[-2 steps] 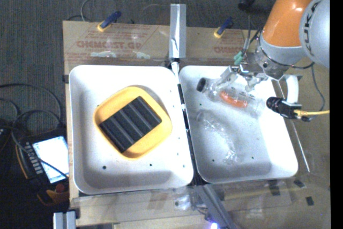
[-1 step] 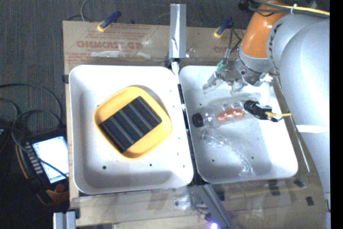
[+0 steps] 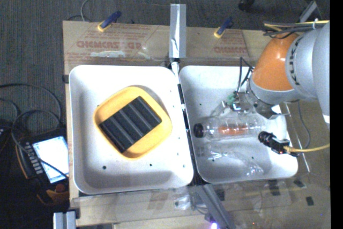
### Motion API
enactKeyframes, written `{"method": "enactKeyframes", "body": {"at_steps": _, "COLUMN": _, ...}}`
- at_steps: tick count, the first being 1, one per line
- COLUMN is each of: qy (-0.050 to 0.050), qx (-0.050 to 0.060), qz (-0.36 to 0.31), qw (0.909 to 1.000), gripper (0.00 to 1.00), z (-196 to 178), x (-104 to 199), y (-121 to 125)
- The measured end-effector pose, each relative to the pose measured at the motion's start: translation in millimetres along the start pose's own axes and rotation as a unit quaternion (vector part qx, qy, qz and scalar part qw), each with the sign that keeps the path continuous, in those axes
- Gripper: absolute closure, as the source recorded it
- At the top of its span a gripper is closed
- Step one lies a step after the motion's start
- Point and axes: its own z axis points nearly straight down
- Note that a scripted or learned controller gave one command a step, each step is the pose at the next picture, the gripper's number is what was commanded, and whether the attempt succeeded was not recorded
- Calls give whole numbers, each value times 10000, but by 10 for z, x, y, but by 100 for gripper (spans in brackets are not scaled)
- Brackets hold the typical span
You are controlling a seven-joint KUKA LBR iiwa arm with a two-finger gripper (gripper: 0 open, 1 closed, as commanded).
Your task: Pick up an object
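With the gripper (image 3: 247, 108), jaw state not discernible, above the bottle (image 3: 231, 129) in the right bin (image 3: 278, 169), you centre on the bottle's body before closing

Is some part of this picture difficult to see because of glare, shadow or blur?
In the camera view, the clear plastic bottle in the right bin is faint, its body blending into the white floor; the left bin is bright but the yellow and black object stays sharp; the arm hides its gripper's end, and the floor around the bench is dim.
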Motion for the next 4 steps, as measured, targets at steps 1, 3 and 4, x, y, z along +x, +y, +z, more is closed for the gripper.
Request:
{"method": "enactKeyframes", "body": {"at_steps": 1, "qy": 0, "qx": -7, "qz": -318, "qw": 9995, "gripper": 0, "z": 23, "x": -348, "y": 693}}
{"method": "enactKeyframes", "body": {"at_steps": 3, "qy": -19, "qx": -17, "qz": -1468, "qw": 9892, "gripper": 0, "z": -8, "x": -487, "y": -395}}
{"method": "enactKeyframes", "body": {"at_steps": 4, "qy": 23, "qx": 43, "qz": -1506, "qw": 9886, "gripper": 0, "z": -59, "x": 55, "y": 556}}
